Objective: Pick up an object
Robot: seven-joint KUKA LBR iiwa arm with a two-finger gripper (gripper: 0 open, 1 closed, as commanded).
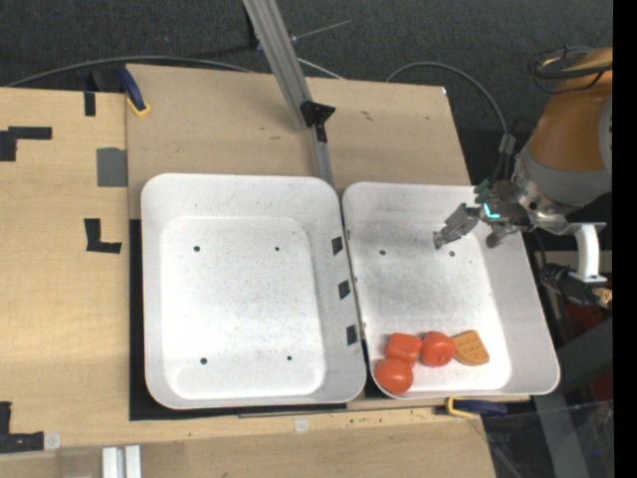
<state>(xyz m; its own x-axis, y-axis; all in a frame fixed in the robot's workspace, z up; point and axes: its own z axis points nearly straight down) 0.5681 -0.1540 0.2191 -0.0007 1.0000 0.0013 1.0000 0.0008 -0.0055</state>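
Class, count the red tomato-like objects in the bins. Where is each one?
3, all in the right bin's near corner: one, one beside it, one nearest the rim. Hidden ones seem unlikely.

Grey arm (557, 182) with orange band above wrist, small teal light by dark two-finger gripper (468, 229), beside right bin (518, 297).

1. This is a robotics lab or test cell, not a home or shop.
2. A plywood bench (249, 118) carries two shallow white bins (239, 287) set side by side, with black tape marks (95, 235) stuck on the wood.
3. A grey and orange industrial arm (567, 147) reaches in over the bench.
4. An aluminium mounting rail (284, 53) and loose cables (438, 73) cross dark carpet behind.
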